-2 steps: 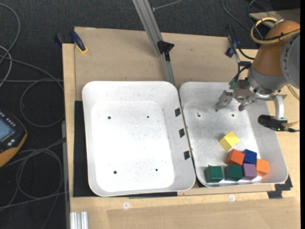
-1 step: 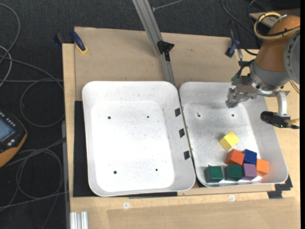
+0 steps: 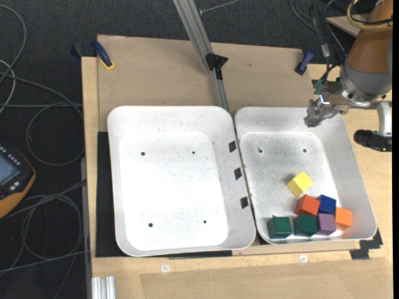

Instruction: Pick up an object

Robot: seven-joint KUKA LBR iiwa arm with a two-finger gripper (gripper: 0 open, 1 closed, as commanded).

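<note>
The robot's hand (image 3: 317,116) hangs over the far edge of the right bin (image 3: 274,136); I cannot tell if it is open. Small square blocks sit in the bin's near corner: yellow block (image 3: 300,182), orange block (image 3: 307,205), green block (image 3: 280,227)

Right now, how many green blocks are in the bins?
2, both in the right bin along its near edge: one green block leftmost, another green block beside it, by the purple block. Others may be hidden.

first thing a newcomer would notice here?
Probably the cluster of coloured blocks huddled in the near corner of the right bin, with a yellow block at its far edge. Next, the gripper hanging over that bin's far right rim, well away from the blocks.
</note>
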